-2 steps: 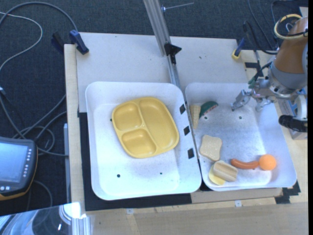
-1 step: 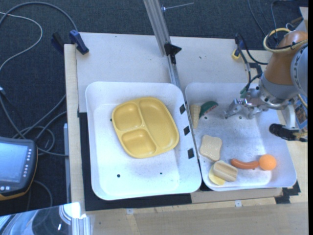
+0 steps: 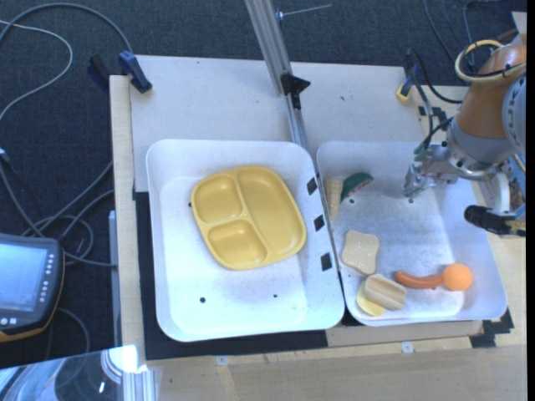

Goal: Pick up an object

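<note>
Several toy foods lie in the right bin (image 3: 468, 232). A watermelon slice (image 3: 356, 183) sits at the upper left, beside a pale yellow piece (image 3: 334, 195) against the left wall. Lower down are a bread slice (image 3: 360, 251), a sandwich bun (image 3: 383, 293), a carrot (image 3: 420, 280) and an orange ball (image 3: 456, 276). My gripper (image 3: 410, 190) hangs over the upper middle of this bin, right of the watermelon slice and apart from it. Nothing shows in its grasp.
The left bin (image 3: 167, 224) holds a yellow divided plate (image 3: 247, 216). A metal pole (image 3: 272, 32) slants down to the divider between the bins. The arm (image 3: 489, 115) comes in from the right above the right bin's far corner. Cables lie around the bench.
</note>
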